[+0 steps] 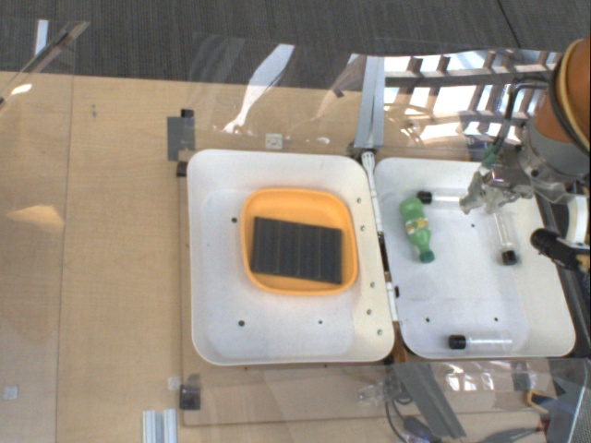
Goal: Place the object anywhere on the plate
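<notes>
I see the arm (574,100) as a rounded orange band over grey metal housing; dark cabling, possibly a hose, loops beside it. Gripper (489,187) grey, details blurred.

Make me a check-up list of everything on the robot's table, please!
Surface: wooden bench bearing two white bins, left bin and right bin.
Job's things: orange plate in the left bin with a dark ridged slab on it; green bottle lying in the right bin.
Clutter: clear tubes with black caps, one near the bin's front.
Grippers: gripper over the right bin, away from the bottle.
Cables: dark cable at upper right.
Surroundings: dark floor behind the bench.
</notes>
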`<state>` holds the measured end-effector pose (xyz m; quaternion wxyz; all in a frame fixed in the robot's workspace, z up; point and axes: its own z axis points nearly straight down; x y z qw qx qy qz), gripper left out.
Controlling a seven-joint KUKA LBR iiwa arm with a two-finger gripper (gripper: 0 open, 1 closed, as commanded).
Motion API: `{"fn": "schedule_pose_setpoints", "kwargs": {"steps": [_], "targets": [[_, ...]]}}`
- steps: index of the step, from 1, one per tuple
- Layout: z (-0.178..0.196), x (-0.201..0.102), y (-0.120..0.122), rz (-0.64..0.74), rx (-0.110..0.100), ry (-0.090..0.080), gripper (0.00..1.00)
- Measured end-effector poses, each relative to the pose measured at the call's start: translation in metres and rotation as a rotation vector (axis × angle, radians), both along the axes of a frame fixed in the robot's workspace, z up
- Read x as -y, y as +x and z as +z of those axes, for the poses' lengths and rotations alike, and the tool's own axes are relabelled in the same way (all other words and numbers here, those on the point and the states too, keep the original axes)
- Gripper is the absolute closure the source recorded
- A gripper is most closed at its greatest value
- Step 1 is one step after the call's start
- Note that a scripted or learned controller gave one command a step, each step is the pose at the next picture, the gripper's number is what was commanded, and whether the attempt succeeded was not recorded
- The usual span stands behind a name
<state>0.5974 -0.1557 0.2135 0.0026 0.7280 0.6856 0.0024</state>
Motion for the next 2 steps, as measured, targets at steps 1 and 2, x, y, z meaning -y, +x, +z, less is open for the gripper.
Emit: {"fn": "schedule_pose_setpoints", "kwargs": {"steps": [1, 2], "targets": [[-0.028, -0.086, 0.059, 0.189, -0.003, 0.0, 1.0], [-0.028, -0.132, -0.012, 0.299, -0.001, -0.001, 1.0]]}}
